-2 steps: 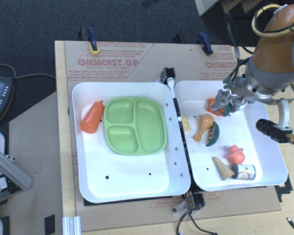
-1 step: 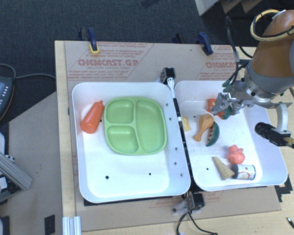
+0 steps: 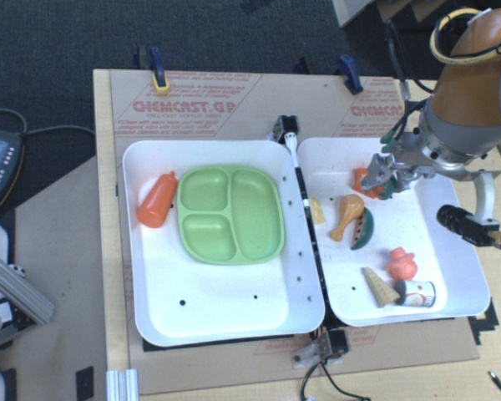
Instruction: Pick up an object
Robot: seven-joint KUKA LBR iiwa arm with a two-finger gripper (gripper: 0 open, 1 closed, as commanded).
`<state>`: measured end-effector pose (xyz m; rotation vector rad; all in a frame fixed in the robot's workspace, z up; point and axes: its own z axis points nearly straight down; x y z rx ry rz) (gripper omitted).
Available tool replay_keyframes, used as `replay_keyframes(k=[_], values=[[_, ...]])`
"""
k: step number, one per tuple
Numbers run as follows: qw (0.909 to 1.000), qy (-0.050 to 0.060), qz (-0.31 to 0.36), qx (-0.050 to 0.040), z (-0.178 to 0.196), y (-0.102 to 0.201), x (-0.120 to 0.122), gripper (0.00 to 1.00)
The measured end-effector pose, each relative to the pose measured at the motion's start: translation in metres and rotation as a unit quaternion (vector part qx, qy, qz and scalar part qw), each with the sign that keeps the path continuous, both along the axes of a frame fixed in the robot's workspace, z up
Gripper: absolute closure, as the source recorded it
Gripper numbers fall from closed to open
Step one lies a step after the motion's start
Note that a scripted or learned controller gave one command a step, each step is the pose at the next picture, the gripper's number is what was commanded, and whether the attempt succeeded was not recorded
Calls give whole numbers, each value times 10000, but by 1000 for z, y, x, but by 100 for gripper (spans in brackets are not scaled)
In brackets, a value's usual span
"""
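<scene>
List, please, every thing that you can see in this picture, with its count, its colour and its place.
bins: 2, white, side by side on the bench
divided plate: 1, green, left bin, middle
bottle: 1, orange, left bin, left of the plate
drumstick: 1, tan, right bin, middle
melon slice: 1, green, beside the drumstick
small yellow piece: 1, right bin, near the divider
cone: 1, tan, right bin, front
pink toy: 1, right bin, front
small can: 1, white, beside the cone
orange-red object: 1, right bin, back, at the gripper
gripper: 1, grey, over the right bin's back

Arm reaching in from right, wrist bent down, hand low.
</scene>
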<state>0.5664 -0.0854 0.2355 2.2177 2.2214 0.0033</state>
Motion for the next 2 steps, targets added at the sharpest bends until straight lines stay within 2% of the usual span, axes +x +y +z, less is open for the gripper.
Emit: replay_keyframes(k=[1, 2], values=[[10000, 27, -14, 2, -8, -12, -3, 100], [10000, 34, -8, 5, -19, -8, -2, 100]])
